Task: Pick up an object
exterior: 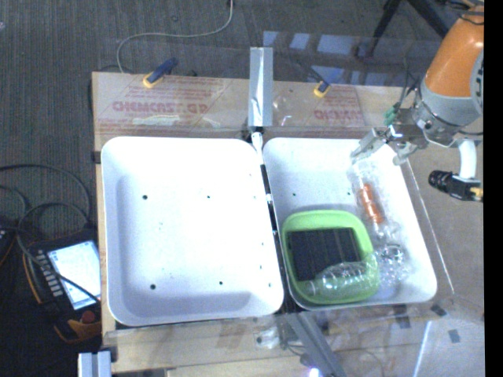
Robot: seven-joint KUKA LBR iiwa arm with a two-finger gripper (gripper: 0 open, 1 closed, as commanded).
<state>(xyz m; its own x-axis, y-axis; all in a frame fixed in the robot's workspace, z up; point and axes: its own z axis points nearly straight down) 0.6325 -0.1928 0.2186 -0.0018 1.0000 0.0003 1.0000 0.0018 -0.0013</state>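
A green tray-like object with a dark panel (326, 251) lies in the right bin (314, 163), toward its front. A clear plastic bottle (346, 276) rests across its front edge. Another clear bottle with an orange label (369, 203) lies along the bin's right side, with crumpled clear plastic (393, 259) below it. My gripper (383, 141) hangs over the right bin's far right corner, above the orange-labelled bottle's top end. Nothing shows between its fingers.
The left bin (189, 226) sits beside the right one, split from it by a dark seam. A metal strip (259, 93) and two clamps (159, 71) stand on the cardboard behind the bins. Cables and a device (67, 269) lie on the floor at left.
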